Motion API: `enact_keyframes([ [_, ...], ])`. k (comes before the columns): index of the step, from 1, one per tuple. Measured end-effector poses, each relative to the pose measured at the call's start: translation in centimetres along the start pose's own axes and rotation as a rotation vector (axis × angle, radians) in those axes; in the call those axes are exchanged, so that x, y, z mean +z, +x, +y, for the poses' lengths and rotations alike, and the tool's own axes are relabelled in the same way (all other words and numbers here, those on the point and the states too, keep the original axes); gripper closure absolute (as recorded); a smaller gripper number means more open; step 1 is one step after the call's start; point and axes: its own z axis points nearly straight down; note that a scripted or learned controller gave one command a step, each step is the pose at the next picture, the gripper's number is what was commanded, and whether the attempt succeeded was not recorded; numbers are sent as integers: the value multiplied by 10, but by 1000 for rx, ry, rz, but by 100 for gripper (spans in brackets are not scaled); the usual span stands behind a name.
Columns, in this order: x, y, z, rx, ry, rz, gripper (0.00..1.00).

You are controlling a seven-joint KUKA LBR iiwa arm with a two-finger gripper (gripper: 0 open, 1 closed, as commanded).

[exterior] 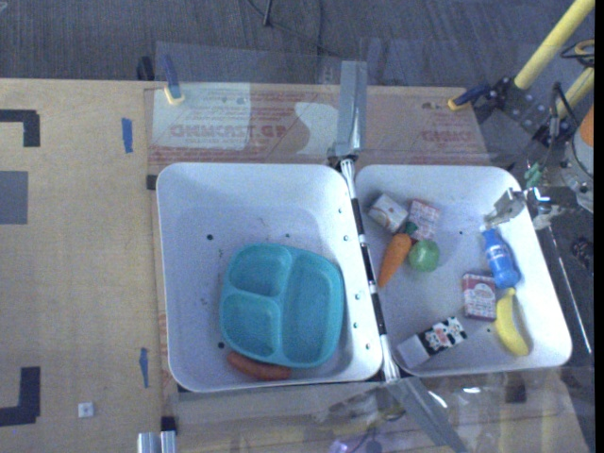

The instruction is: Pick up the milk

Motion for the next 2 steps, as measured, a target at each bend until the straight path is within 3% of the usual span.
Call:
enact_keyframes([
  [1,96,47,-71,184,-1,1,0],
  [2,107,115,-102,-13,-10,-4,0],
])
